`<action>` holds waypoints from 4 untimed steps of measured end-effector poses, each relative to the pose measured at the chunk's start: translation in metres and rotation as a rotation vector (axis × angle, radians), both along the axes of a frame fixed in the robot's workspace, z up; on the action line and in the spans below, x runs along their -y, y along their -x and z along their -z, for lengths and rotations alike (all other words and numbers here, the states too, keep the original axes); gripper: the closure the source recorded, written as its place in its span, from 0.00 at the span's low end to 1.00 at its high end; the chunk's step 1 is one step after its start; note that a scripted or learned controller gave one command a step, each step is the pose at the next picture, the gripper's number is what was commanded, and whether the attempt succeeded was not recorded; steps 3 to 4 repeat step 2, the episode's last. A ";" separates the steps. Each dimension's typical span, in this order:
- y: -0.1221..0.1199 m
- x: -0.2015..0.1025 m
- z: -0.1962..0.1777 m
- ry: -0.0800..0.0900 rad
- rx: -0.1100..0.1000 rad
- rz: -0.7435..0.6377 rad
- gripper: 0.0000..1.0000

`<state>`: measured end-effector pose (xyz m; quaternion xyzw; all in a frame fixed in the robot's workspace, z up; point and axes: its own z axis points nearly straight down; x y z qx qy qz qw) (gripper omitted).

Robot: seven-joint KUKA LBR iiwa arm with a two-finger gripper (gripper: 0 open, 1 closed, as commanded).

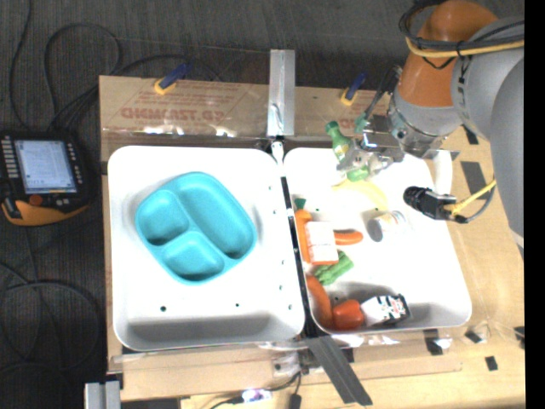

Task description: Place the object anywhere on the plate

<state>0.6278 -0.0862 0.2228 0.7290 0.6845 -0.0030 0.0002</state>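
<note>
From above, the blue plate (three compartments) lies in the left bin. At two o'clock, the end effector hangs over the right bin's far edge, clamped on a green toy. Toy carrots and a white box lie at five o'clock.

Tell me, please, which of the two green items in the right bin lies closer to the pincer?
The green item at the bin's far edge, directly under the pincer. The other green item lies mid-bin beside the white box, clearly farther away.
</note>
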 end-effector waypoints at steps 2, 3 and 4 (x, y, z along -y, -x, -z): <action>-0.008 -0.098 -0.006 -0.001 0.002 -0.256 1.00; -0.008 -0.098 -0.006 -0.001 0.002 -0.256 1.00; -0.008 -0.098 -0.006 -0.001 0.002 -0.256 1.00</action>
